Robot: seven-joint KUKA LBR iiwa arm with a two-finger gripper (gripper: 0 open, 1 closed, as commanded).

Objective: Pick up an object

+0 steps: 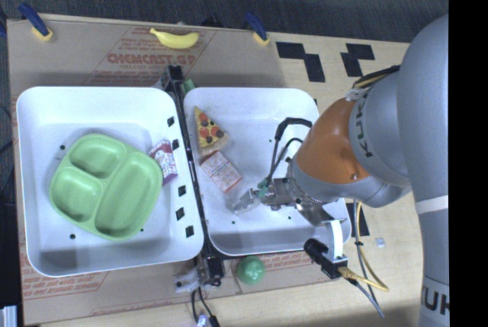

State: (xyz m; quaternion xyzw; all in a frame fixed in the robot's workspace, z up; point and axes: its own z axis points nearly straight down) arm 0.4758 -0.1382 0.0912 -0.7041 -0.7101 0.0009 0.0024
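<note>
Claw (248, 201) low in right bin (252, 100), grip state unclear, pizza slice (207, 129) tip pointing up-left

Green divided plate (107, 184); white bins (46, 257); yellow banana (174, 36); pizza slice (207, 130) orange with dark dots; green ball (250, 270); orange-banded grey arm (381, 135).

The green divided tray (105, 184) looks like smooth, matt plastic. Both bins (46, 242) are glossy white plastic on brown printed cardboard (130, 59). The arm's orange band (332, 146) shines.
</note>
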